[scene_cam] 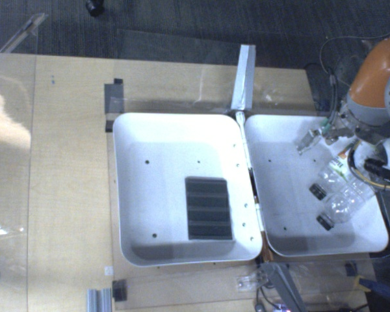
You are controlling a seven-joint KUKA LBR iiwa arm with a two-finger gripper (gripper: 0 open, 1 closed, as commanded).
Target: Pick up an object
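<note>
Desk [65,194] carries two white bins. Left bin [133,174], well away from the gripper, holds a dark ribbed block [208,208]. Right bin [279,174] lies under the gripper [310,140], which sits near its far edge; finger state cannot be told. Clear plastic bottle [341,190] lies just below the gripper, two small dark pieces [318,191] beside it. Nothing seen lifted; the pick looks undone.
</note>
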